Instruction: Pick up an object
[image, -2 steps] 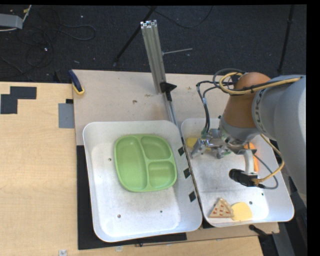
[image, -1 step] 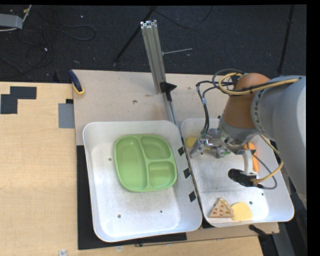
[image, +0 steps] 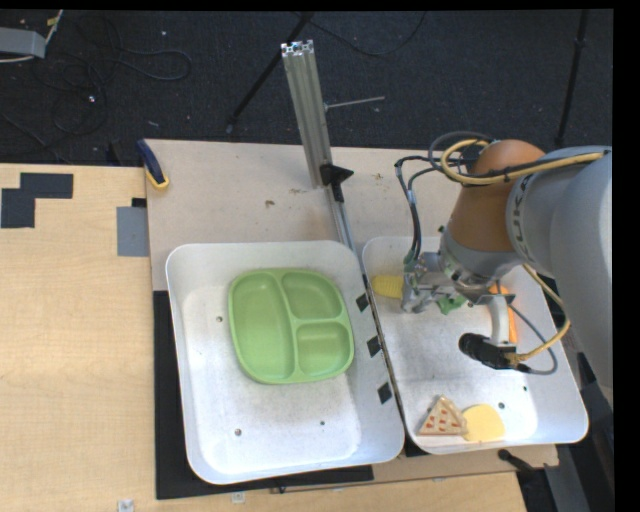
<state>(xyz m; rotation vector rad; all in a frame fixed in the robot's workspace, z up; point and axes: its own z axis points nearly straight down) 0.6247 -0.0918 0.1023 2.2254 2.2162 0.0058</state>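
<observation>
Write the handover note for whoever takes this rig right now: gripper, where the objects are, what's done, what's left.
Gripper: low over the far end of the right bin; no object seen held.
Objects: yellow piece just left of the gripper, by the bin's left wall; pizza slice toy and pale yellow piece side by side at the bin's near end; something orange partly hidden behind the arm.
Left bin: green divided plate, nothing on it.
Done: arm is down in the right bin.
Left: grasp and lift an object.
</observation>
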